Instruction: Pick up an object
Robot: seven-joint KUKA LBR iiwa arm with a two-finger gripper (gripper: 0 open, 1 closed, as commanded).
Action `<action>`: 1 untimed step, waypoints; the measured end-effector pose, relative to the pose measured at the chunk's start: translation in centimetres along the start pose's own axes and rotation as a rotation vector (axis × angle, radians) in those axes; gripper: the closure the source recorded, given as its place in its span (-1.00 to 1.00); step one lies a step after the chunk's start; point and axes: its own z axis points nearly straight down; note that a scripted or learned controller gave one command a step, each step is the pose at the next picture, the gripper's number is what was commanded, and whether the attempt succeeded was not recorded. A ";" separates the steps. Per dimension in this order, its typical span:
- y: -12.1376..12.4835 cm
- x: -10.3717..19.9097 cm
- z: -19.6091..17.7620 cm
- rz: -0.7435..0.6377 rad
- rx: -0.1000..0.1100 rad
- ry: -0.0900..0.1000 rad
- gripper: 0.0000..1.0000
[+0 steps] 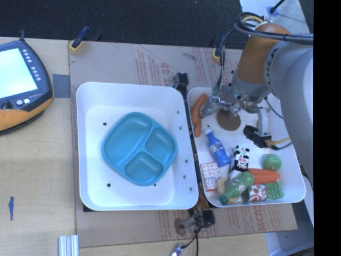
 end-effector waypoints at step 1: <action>0.0 0.2 0.0 0.001 0.000 0.000 -1.00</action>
